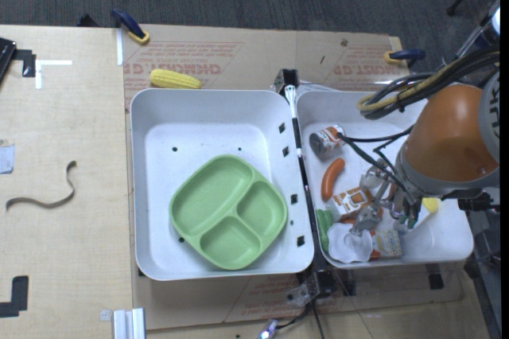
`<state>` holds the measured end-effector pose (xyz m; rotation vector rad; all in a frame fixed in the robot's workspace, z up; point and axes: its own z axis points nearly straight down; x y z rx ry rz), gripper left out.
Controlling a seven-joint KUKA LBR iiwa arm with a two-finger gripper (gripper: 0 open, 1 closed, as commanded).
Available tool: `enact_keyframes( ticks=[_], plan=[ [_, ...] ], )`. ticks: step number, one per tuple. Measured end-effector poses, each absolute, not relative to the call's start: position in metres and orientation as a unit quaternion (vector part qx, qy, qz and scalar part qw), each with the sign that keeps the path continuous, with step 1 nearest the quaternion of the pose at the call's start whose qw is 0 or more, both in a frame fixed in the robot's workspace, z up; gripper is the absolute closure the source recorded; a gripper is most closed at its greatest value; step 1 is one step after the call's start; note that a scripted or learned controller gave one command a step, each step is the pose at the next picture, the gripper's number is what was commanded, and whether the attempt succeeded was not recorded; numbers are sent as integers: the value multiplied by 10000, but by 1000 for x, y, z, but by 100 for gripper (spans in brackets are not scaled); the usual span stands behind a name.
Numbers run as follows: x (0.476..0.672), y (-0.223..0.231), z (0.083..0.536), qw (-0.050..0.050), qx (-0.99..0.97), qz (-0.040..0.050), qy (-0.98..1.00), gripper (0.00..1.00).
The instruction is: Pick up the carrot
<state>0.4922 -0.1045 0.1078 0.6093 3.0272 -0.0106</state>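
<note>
Hovering beside the smooth tapered carrot (332,179), the metal gripper (380,212) (finger state unclear).

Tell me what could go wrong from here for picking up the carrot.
The carrot lies close to the bin wall, which may block a finger. The end effector hangs over crowded packets instead, so it might grab one. A can beside the carrot could be knocked.
</note>
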Motion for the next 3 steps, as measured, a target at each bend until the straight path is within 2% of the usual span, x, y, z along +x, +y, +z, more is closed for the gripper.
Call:
enact_keyframes(
  ticks=[1, 2, 3],
  plan=[
    [479, -196, 151, 23, 1116, -7, 9937, 0],
    [481, -152, 96, 54, 445, -17, 9990, 0],
    [481, -124, 99, 89, 109, -114, 9998, 0]
  ],
)
